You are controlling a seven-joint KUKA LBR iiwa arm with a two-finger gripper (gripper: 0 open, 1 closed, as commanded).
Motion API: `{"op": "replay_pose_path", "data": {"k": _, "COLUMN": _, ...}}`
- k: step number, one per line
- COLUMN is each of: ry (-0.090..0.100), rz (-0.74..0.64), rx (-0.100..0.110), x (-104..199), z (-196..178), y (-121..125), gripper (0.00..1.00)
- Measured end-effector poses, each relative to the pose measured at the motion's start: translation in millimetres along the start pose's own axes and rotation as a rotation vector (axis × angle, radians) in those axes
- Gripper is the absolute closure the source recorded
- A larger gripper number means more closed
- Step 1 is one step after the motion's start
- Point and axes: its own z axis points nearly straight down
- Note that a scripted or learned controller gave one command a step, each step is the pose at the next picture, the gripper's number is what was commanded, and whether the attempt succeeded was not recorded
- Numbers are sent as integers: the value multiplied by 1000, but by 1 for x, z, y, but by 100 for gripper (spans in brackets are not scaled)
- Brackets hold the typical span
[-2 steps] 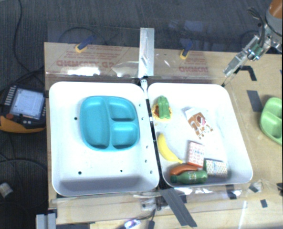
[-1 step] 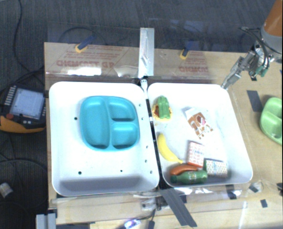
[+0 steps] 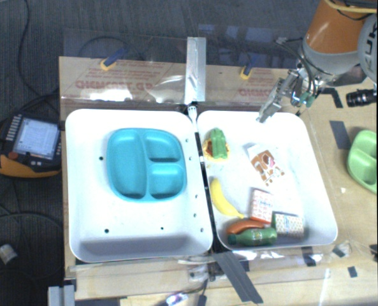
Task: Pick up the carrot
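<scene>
Near the front edge of the right bin (image 3: 316,171) lies one carrot (image 3: 243,225), an orange-red tapered piece whose long axis runs roughly left to right, its far end tucked under a small patterned box (image 3: 261,206). One dark green bottle (image 3: 252,236) lies just in front of it, touching. Also in this bin are one banana (image 3: 222,198), one green and orange toy (image 3: 217,144), a second patterned box (image 3: 288,224) and one brown-and-white packet (image 3: 266,164). One blue divided tray (image 3: 146,163) sits in the left bin (image 3: 87,222). Above the right bin's far rim hangs the gripper (image 3: 269,111), nothing between its fingers; whether they are spread cannot be told.
</scene>
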Motion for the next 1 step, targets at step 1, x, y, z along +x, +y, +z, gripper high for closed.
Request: {"op": "replay_pose_path", "data": {"k": 1, "ry": -2, "rz": 79, "rx": 0, "x": 5, "z": -138, "y": -50, "gripper": 100}}
